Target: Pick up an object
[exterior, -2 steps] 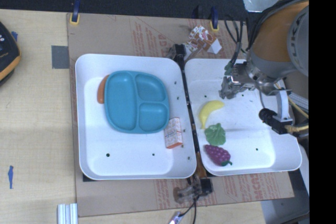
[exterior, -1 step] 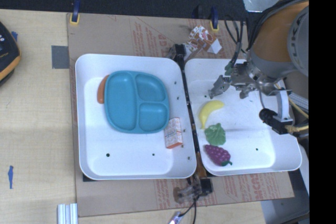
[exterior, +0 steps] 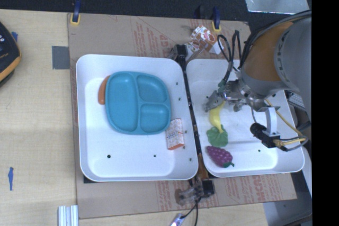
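Lying in the right bin [exterior: 275, 164], toward its left wall: one toy banana [exterior: 215, 116], yellow, curved, its upper end just beneath the gripper [exterior: 220, 99]. Judged light, stiff moulded plastic, smooth and somewhat slippery; not fragile. Best hold is across the narrow mid-body, jaws square to the curve, since the tapered tips would likely squirt out.

Gripper state: cannot tell; the mechanism is a blur of grey metal over the banana's top end, and no object is seen between its parts.

Touching the banana's lower end: one green leafy toy [exterior: 217, 137], lumpy, probably hollow plastic. Just below that, near the bin's front edge: one purple grape bunch [exterior: 219, 155], knobbly, easier to pinch but apt to roll.

Left bin [exterior: 90, 161]: one blue divided plate [exterior: 139, 102], broad and flat, poor for a two-finger hold; an orange item [exterior: 101, 91] tucked at its left edge, mostly hidden; one small printed carton [exterior: 175, 133] just beside the plate's lower right corner, light, crushable.
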Tool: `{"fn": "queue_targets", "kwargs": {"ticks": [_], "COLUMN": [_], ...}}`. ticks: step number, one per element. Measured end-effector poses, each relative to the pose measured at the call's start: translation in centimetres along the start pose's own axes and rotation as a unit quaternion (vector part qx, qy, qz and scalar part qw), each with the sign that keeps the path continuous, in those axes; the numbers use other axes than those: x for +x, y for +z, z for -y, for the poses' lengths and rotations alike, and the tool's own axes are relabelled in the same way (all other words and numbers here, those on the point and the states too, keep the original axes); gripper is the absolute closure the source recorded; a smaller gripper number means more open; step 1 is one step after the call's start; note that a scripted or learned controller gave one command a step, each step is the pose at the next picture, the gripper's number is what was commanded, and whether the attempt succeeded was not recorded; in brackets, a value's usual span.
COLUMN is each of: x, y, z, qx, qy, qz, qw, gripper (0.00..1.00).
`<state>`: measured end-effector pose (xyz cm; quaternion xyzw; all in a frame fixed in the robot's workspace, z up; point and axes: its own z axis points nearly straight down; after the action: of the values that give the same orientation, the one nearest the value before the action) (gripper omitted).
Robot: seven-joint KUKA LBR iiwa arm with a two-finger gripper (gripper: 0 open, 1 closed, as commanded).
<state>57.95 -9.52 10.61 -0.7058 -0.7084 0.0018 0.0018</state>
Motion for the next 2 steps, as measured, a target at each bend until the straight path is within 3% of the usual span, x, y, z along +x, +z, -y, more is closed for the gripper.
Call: {"fn": "queue_targets", "kwargs": {"ticks": [1, 2], "x": [-0.5, 0.3], "y": [1.5, 1.4], "z": [9.1, 3.0], "qx": [0.0, -0.002], "qy": [0.0, 0.0], "qz": [0.0, -0.001], "qw": [1.0, 1.0], "gripper": [0.0, 0.0]}}
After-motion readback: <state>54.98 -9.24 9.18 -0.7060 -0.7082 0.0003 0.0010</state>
